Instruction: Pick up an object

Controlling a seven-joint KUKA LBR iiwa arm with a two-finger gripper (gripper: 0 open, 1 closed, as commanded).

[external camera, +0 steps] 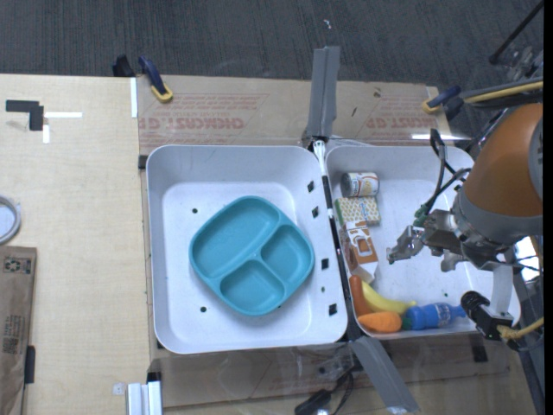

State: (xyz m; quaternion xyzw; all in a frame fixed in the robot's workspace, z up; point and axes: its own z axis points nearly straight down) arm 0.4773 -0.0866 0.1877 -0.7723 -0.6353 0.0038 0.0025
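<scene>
Gripper first: it hangs over the middle of the right bin, fingers pointing left and a little down, and I see nothing between them; whether they are parted or closed I cannot tell from this slant.

Going left to right, the left bin holds a teal divided plate, lying flat and well apart from the arm, so I judge it a poor candidate. Across the divider, the right bin's things crowd its left wall: a small can at the far end, a patterned packet just beneath it, then an orange-and-white carton. Along the near wall lie a banana, a carrot touching it, and a blue bottle on its side.

My advice: pick one item with bare floor around it. The carton sits nearest the fingertips. I would line the fingers across its narrow side, come straight down, and avoid the wall, since a skewed approach could just shove it against the divider.
</scene>
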